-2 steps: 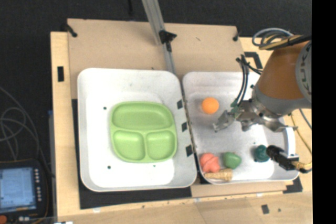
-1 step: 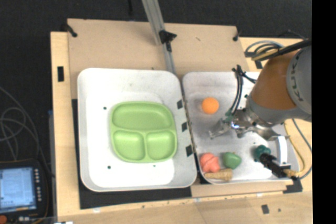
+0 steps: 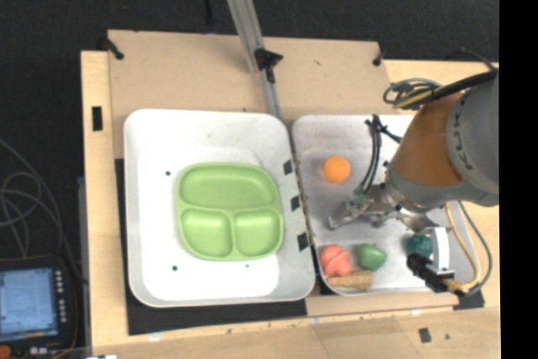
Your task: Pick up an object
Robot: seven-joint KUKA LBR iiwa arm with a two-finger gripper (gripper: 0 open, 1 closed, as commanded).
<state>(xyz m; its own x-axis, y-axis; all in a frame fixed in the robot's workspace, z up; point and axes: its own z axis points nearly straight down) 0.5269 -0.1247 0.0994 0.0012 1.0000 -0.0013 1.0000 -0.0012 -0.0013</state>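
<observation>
The gripper (image 3: 346, 214) hangs low in the middle of the right bin (image 3: 313, 139), and its fingers are too small and blurry to tell if they are spread or pressed together. An orange ball (image 3: 336, 169) lies just beyond it, on the far side, apart from it. Near the front edge of this bin sit three things close together: one pink thing (image 3: 335, 261), one green thing (image 3: 370, 256) and one tan thing (image 3: 354, 282), all nearer than the gripper and not touching it. One teal thing (image 3: 419, 245) lies to the right, partly under the arm (image 3: 441, 151). The left bin (image 3: 151, 206) holds one green tray (image 3: 229, 209) with three parts. The arm hides much of the right bin's right side.
</observation>
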